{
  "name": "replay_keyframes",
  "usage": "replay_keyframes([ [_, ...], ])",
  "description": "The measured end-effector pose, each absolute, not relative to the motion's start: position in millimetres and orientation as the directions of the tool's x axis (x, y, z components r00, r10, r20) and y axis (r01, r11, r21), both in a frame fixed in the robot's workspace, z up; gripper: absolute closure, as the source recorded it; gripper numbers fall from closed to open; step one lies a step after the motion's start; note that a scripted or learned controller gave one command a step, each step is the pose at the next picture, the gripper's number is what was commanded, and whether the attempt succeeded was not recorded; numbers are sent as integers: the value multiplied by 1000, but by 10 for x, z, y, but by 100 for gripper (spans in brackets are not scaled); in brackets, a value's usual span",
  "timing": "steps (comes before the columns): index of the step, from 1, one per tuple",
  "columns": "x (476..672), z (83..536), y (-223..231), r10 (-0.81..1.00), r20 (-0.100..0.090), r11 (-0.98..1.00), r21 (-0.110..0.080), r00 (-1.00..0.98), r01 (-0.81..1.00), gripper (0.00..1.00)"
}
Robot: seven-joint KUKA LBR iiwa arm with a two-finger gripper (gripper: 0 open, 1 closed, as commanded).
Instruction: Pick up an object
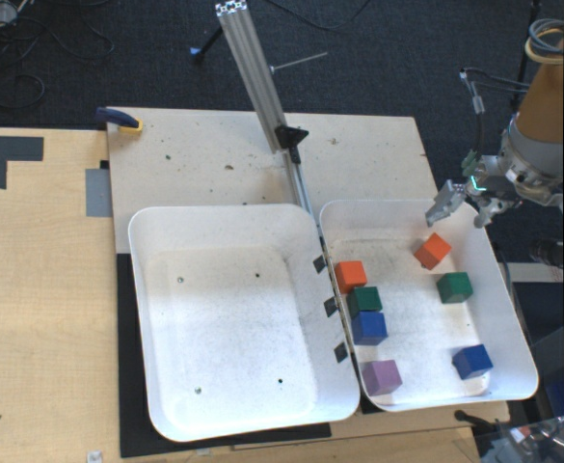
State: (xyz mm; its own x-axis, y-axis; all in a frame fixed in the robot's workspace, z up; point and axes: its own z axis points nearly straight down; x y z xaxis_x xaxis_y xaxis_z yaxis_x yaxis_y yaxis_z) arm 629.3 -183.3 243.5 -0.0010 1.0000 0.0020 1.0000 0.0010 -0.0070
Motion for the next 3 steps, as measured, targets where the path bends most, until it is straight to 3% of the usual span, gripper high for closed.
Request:
replay_keyframes([
  [1, 6302, 2462, -1831, 1000, 0, 4, -3, -4, 1000, 0],
  [3, 6192, 1314, -1807, 1000, 3, -2, -9, 2, 1000, 0],
])
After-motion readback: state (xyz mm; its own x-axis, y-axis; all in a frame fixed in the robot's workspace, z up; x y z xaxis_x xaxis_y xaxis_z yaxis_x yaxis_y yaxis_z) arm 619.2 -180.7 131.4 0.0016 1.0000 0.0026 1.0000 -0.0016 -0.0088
